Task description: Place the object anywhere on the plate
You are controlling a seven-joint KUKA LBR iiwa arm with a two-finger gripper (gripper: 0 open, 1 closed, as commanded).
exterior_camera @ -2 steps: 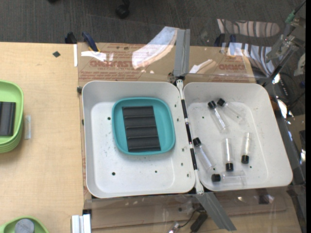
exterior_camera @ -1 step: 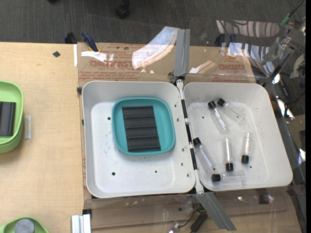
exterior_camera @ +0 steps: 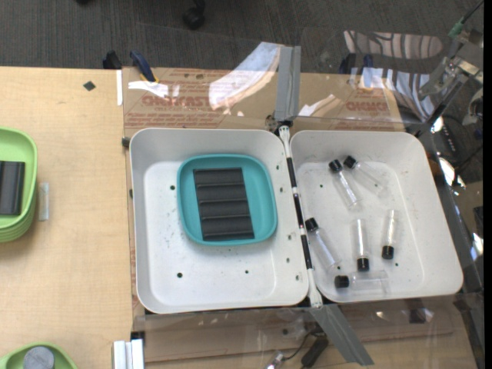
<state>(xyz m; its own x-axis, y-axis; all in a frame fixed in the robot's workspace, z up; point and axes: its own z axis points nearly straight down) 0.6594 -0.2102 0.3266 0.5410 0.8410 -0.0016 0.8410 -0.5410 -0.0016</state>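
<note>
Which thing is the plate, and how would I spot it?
Look at the left white bin. The plate lies in its middle: teal, squarish with rounded corners, dark ridged bars on top. Nothing else there is teal; the right bin holds clear tubes with black caps.

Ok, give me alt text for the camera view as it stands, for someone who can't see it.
Two white bins sit side by side: the left bin holds a teal plate with a dark ribbed insert, and the right bin holds several clear black-capped tubes scattered loose. A green dish sits at the bench's left edge.
</note>
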